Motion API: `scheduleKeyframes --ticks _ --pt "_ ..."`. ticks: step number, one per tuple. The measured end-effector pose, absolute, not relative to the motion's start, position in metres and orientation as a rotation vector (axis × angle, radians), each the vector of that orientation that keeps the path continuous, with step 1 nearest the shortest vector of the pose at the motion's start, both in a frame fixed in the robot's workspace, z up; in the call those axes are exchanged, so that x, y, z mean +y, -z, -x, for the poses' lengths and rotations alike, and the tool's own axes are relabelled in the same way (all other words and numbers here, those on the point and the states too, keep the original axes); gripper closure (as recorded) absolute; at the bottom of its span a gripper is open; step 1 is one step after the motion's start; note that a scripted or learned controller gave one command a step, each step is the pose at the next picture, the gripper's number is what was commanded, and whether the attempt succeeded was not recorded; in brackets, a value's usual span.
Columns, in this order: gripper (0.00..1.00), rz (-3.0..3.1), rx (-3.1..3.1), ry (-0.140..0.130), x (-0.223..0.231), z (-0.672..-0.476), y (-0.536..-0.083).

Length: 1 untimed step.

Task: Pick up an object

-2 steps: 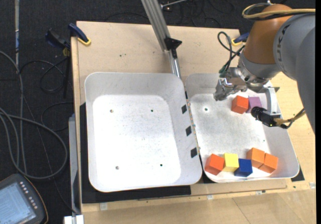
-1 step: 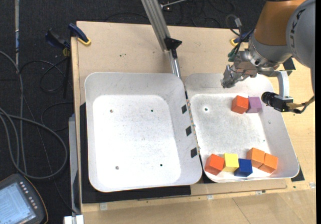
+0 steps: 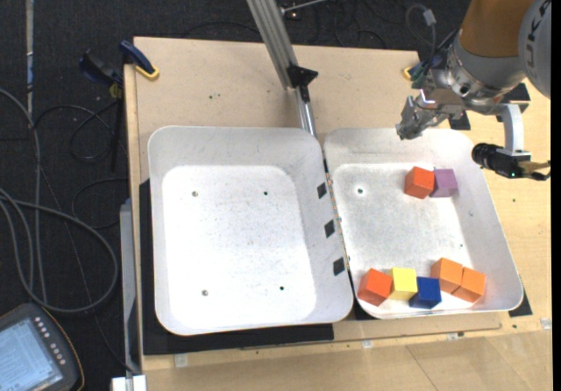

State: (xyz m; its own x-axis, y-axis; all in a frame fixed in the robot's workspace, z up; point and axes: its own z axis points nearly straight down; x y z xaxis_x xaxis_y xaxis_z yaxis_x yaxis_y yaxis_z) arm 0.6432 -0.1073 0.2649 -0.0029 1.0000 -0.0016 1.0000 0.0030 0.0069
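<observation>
Claw [image 3: 412, 126] hangs over the far rim of the right bin [image 3: 491, 231], nothing between its tips; it is too small and dark here to tell how far it is spread, so cannot tell. It touches no block. Nearest to it, just below and a little right, sit an orange cube [image 3: 420, 181] and a purple cube [image 3: 444, 181], touching side by side near the bin's far middle. These look like the likeliest pick, judging by how close they are. Along the near wall lies a row: orange block [image 3: 376, 285], yellow block [image 3: 404, 282], blue block [image 3: 427, 292], then two more orange ones [image 3: 460, 279] packed together at the right. All look small, light and stiff, probably foam or wood, flat-faced, nothing fragile. Best hold is across two opposite flat sides, coming straight down. The orange cube's free left face is open, but its right face is against the purple one, so a pinch across the other axis seems safer. The near row is crowded and hard against the wall, so a worse bet. Left bin [image 3: 232, 227] lies beside the right one on the worktop [image 3: 219, 82], edges touching at the middle. A metal pole [image 3: 267, 12] slants across the far worktop.
</observation>
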Motion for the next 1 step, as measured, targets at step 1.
scheduleKeyframes --ticks 1 --pt "1.00 -2.214 2.230 0.000 -0.0626 -0.6377 -0.2640"
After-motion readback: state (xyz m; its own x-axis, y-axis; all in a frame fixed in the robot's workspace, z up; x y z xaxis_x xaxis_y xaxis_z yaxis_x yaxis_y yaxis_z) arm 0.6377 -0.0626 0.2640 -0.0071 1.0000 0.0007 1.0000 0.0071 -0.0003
